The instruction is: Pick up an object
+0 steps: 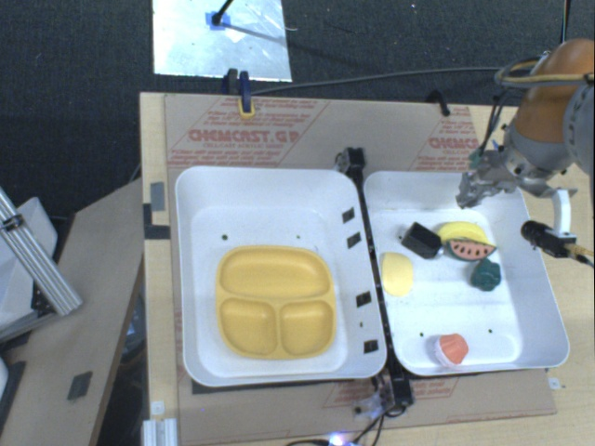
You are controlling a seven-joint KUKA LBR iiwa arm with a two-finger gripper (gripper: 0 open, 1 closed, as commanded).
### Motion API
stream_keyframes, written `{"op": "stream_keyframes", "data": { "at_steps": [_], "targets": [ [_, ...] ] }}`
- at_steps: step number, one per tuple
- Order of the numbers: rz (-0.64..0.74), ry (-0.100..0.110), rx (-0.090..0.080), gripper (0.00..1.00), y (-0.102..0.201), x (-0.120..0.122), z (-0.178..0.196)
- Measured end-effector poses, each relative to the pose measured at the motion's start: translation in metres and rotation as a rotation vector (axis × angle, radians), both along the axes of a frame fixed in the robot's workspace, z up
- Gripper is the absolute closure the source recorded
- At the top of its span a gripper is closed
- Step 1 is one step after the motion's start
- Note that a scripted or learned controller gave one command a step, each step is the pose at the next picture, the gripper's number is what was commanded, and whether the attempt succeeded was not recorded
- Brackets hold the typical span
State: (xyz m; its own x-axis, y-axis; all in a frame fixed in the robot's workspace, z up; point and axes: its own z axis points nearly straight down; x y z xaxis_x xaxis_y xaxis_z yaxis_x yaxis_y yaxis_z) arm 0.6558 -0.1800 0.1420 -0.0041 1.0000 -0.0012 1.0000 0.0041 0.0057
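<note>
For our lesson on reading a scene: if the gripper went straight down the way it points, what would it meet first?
Probably the bare floor of the right bin near its far edge, just behind the banana. The gripper hangs above that spot, though depth is uncertain.

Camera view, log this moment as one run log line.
gripper: above right bin far edge, nothing seen held | right bin: black block, banana, watermelon slice | left bin: yellow tray

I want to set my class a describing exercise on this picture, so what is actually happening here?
A robot arm reaches in from the right, its gripper above the far part of the right bin. It holds nothing. In that bin lie a black block, a banana, a watermelon slice, a green toy, a pale yellow piece and an orange and white piece. The left bin holds a yellow divided tray.
</note>
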Motion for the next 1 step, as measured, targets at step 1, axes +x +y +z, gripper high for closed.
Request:
{"op": "stream_keyframes", "data": {
  "at_steps": [1],
  "targets": [
    [-0.003,0.000,0.000,1.00,-0.0027,-0.0084,0.0526]
  ]
}}
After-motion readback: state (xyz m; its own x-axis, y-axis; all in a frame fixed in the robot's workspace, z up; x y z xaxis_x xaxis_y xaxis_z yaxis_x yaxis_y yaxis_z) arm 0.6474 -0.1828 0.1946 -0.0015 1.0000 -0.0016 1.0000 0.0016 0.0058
